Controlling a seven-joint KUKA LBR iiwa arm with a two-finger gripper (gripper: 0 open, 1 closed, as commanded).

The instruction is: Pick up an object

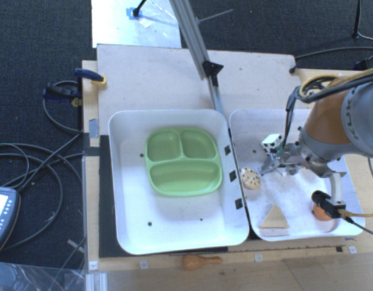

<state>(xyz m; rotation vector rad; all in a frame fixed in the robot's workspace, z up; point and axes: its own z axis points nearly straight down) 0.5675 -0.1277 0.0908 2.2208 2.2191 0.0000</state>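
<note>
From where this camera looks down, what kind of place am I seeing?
Most likely a robotics lab test bench: a robot arm reaches over two white bins, one holding a green divided plate, with loose cables on dark carpet.

Grey arm [362,111], orange band, metallic tool [282,161], yellow-black cables.

Plate [183,162] in left bin [122,180] — die [271,142], cookie [251,178], wedge [274,218] in right bin [244,126]

Robotics lab: bench [156,77], loose cables [28,156], clamp [83,80], tripod leg [189,23].
</note>
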